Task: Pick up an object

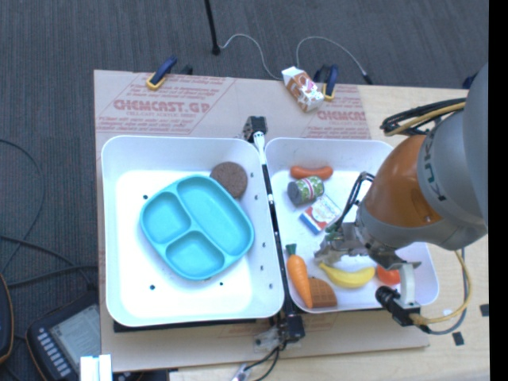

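The tool (340,248) hangs just above the banana (349,275) in the right bin (361,146).

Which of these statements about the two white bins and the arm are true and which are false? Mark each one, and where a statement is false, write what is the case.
1. The blue divided plate lies in the left bin. True.
2. The brown round patty lies inside one of the plate's compartments. False: it lies on the bin floor by the plate's upper right rim.
3. The banana is in the right bin, near the gripper. True.
4. The carrot lies in the left bin. False: it is in the right bin, beside the divider.
5. The green can sits just below the sausage. True.
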`<act>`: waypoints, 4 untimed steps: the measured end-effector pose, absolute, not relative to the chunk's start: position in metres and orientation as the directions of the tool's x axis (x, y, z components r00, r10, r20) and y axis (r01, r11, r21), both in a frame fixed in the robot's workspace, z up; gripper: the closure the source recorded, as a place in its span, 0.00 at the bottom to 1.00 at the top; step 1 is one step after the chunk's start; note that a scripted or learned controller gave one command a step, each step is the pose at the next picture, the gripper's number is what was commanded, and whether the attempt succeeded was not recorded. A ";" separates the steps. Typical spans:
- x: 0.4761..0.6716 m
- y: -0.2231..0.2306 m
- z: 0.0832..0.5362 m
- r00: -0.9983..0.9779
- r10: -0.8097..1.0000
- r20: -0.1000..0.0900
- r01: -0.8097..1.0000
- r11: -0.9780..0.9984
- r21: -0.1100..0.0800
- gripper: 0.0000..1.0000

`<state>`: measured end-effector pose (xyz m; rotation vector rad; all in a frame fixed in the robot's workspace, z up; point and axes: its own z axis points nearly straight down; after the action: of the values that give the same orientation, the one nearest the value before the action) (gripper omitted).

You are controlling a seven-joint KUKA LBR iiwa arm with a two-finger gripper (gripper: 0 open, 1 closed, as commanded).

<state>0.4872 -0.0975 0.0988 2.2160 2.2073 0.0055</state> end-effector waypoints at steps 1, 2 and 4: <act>0.487 -0.097 0.099 0.004 1.000 -0.007 1.000 -0.004 0.012 0.00; 0.487 -0.097 0.108 0.004 1.000 -0.006 1.000 -0.004 0.011 1.00; 0.486 -0.102 0.089 0.005 1.000 -0.008 1.000 -0.005 0.010 0.00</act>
<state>0.4861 -0.1023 0.0890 2.2176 2.2070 0.0018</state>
